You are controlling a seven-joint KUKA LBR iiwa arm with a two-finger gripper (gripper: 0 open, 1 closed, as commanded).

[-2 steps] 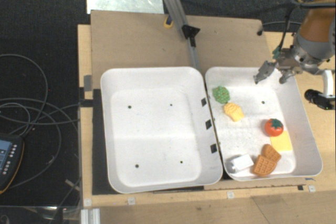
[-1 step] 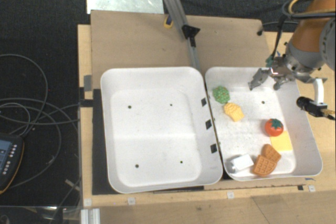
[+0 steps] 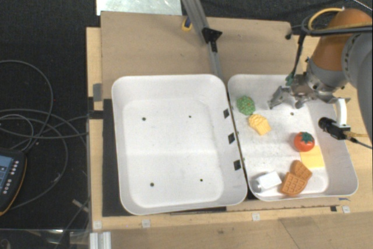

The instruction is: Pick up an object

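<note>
Two bins: side by side on the table (image 3: 151,44); the left bin (image 3: 169,143) carries nothing to grasp, the right bin (image 3: 349,183) carries every candidate.
Camera view, objects: a green lumpy piece (image 3: 245,105) and a yellow piece (image 3: 259,124) near the bin's left wall; a red tomato-like toy (image 3: 303,141) touching a pale yellow block (image 3: 313,159); a brown waffle-like piece (image 3: 295,178) beside a white block (image 3: 267,181) at the near edge.
Camera view, gripper: the gripper (image 3: 284,97) sits over the right bin's far end, fingers spread apart, nothing between them.
Step in hand: approach, judged; no object is grasped yet.
Next move: likely to centre over one piece, the green or yellow being nearest, then descend and close.
</note>
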